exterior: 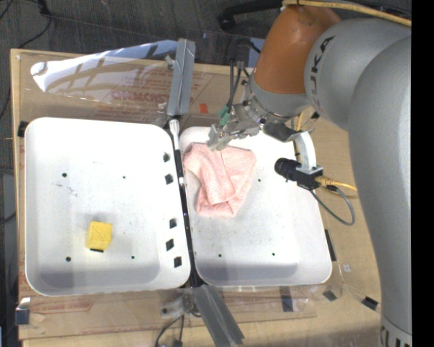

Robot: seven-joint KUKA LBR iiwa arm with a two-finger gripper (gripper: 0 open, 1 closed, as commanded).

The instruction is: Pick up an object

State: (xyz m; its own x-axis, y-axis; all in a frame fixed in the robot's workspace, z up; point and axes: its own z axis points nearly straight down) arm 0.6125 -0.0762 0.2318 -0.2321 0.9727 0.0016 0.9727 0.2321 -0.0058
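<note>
One pink cloth (pixel 220 179), soft, light and crumpled, lies just under the gripper (pixel 226 132); its raised fold is best pinched. Gripper state cannot be told.

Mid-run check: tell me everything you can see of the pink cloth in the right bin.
The pink cloth is a soft, pale pink fabric, crumpled and folded over itself into a loose heap rather than spread flat. It lies in the upper left part of the right bin, close to the divider between the bins. Its upper edge rises toward the gripper, which sits right at that top edge; whether the cloth is actually pinched cannot be told. Its lower end rests bunched on the bin floor.
</note>
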